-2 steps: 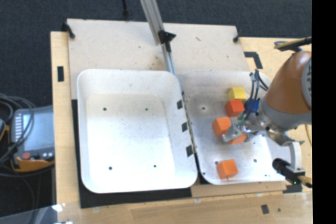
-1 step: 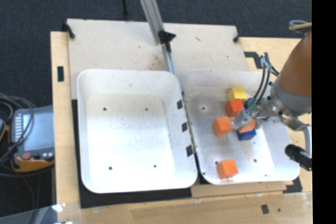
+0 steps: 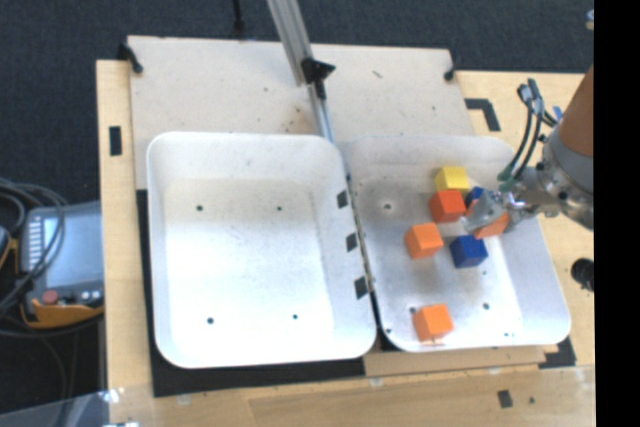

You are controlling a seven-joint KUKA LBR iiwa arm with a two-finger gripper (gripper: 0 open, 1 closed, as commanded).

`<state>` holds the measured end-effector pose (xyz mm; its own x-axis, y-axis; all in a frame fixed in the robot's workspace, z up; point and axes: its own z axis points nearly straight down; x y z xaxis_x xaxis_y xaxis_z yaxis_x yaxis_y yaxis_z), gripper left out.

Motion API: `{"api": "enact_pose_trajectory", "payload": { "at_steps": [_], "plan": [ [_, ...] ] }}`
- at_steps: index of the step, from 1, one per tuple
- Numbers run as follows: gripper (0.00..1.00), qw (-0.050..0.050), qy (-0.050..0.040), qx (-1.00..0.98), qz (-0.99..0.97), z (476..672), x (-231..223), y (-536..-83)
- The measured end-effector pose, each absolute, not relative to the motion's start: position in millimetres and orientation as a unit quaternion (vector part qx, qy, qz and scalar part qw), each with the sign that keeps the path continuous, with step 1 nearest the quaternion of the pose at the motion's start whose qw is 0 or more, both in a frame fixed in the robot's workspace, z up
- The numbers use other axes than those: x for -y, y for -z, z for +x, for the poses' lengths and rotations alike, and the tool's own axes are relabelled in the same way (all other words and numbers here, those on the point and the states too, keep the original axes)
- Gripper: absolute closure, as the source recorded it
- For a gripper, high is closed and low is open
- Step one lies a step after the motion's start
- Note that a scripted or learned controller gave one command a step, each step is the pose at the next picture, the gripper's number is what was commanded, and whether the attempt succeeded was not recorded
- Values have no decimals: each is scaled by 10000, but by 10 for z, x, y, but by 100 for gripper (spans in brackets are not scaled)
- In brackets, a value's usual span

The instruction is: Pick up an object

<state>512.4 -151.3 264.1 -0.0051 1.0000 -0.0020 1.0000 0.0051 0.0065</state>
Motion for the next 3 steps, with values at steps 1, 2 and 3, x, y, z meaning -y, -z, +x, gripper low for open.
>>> {"api": "enact_pose_trajectory", "payload": {
  "at_steps": [1,2,3],
  "plan": [
    [100,8,-11,-7099,7043,5157,1050,-2688],
    [100,-2,-2,-7096,7046,5110,505,-2673],
    [100,1,-9,-7091,7051,5118,-11,-2698]
  ]
}}
